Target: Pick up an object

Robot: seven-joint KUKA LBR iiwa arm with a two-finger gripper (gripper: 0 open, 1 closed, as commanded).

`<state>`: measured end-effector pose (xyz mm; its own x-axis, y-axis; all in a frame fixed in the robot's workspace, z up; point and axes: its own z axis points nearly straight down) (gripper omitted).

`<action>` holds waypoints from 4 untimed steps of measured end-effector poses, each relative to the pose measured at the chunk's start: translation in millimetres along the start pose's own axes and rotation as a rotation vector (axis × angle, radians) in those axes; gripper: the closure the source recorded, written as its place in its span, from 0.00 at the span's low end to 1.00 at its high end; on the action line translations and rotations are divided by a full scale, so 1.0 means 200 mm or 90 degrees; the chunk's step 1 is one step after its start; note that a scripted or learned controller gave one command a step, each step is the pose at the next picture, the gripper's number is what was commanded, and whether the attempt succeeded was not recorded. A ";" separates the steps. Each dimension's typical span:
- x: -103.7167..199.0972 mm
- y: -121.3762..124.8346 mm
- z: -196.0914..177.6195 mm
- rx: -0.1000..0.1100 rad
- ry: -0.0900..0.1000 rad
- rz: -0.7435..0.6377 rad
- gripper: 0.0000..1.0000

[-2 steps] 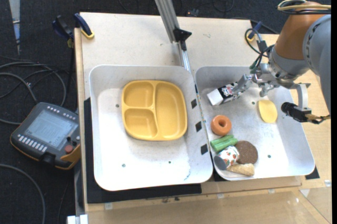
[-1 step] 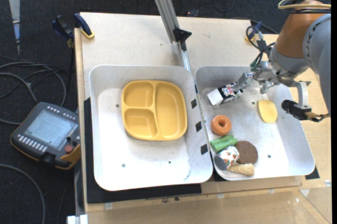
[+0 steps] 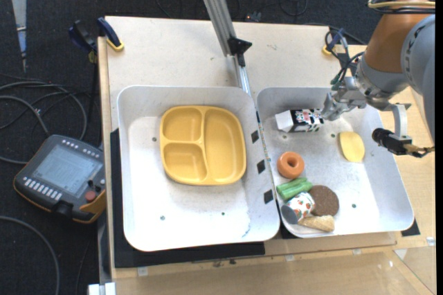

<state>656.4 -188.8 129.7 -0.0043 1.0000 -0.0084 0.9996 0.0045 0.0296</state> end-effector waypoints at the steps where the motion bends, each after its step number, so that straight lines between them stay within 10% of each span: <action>1: 0.00 0.03 -0.32 0.013 0.004 0.001 1.00; 2: 0.00 0.05 -0.52 0.015 0.004 0.001 1.00; 4: 0.54 -0.04 -0.52 0.020 0.007 -0.002 1.00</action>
<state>645.0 -80.2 232.9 -0.0079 1.0000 0.0018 1.0000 0.0079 -0.0018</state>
